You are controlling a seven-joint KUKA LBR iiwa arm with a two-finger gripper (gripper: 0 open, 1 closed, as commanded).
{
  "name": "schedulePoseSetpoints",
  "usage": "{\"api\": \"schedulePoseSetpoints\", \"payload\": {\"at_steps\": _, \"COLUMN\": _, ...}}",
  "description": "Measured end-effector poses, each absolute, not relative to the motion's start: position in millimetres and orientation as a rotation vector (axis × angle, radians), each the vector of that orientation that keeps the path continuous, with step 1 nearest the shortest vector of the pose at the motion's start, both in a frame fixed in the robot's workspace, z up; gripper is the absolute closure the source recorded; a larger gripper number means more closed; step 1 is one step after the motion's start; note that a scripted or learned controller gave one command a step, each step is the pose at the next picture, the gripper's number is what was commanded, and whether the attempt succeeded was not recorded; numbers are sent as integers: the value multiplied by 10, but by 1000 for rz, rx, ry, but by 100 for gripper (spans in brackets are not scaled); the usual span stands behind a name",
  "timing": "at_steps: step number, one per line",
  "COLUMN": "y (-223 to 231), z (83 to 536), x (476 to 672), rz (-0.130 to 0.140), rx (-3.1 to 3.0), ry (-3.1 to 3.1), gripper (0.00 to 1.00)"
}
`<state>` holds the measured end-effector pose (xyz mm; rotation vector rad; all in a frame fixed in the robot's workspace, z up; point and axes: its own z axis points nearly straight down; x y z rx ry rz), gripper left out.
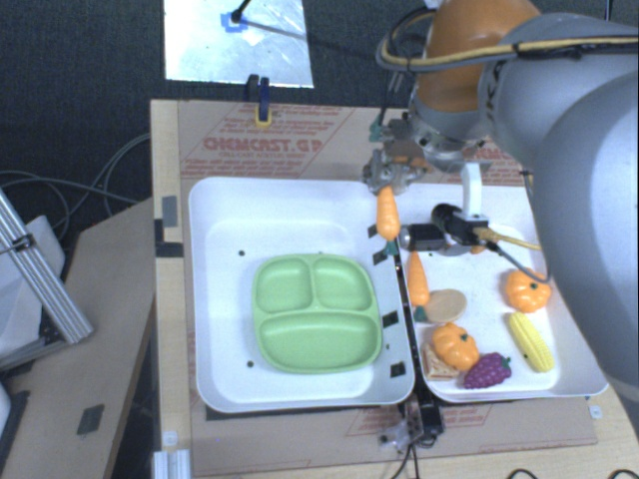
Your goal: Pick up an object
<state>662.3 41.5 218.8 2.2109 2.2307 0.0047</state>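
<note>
Orange carrot (386,214) hangs from my jaws, which are pinched shut on its top, right over the wall between the two bins. I see a green plate (318,312) in the left bin (225,257).

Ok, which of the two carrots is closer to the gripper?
The upper carrot, hanging right below the gripper over the bins' divider. The other carrot lies lower, in the right bin.

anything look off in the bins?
One thing: a carrot hangs upright under the claw, over the divider between the bins rather than lying in one. The green tray and the other toy foods in the right bin look normal.
</note>
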Motion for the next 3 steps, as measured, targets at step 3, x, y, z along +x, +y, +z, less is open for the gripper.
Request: {"api": "schedulePoseSetpoints", "payload": {"at_steps": 3, "y": 627, "z": 2356, "x": 6668, "rz": 4, "rx": 2216, "ry": 2224, "gripper": 100}}
